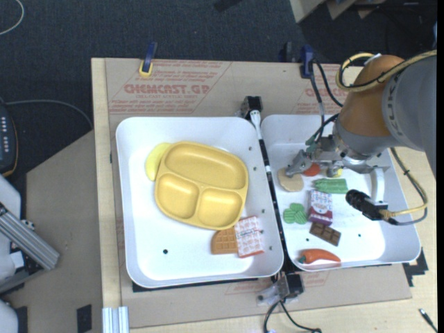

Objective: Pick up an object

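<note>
Camera view: fingers [310, 164] over red piece [311, 170], beside cookie [291, 182].

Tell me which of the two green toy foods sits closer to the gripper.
The elongated green piece, just below the gripper. The ruffled green one lies farther down, toward the bin's left edge.

Grey arm [406, 103] bent down, end effector [310, 164] lowered.
</note>
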You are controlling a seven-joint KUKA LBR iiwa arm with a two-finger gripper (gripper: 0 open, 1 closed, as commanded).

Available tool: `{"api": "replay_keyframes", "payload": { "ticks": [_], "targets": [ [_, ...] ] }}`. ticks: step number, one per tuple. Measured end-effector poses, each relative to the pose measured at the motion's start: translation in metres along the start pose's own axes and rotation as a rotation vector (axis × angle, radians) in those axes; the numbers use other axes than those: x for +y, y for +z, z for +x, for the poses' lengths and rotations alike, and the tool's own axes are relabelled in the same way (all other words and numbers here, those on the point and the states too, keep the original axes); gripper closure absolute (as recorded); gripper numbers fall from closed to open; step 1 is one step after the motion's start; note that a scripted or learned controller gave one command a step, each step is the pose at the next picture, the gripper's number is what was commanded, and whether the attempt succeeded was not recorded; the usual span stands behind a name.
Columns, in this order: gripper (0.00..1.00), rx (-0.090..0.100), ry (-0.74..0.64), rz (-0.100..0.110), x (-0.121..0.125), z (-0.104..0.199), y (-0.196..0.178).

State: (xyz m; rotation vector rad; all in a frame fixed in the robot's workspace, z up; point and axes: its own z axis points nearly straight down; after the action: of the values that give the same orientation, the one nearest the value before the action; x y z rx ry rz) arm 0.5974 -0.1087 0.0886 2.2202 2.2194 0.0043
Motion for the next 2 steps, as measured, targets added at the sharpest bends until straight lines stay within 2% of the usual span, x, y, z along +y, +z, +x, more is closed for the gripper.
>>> {"api": "replay_keyframes", "payload": {
  "ticks": [1, 2],
  "targets": [
    [1.00, -0.001, 0.001, -0.009, 0.002, 0.000, -0.012],
    [1.00, -0.002, -0.001, -0.002, 0.006, 0.002, -0.076]
  ]
}}
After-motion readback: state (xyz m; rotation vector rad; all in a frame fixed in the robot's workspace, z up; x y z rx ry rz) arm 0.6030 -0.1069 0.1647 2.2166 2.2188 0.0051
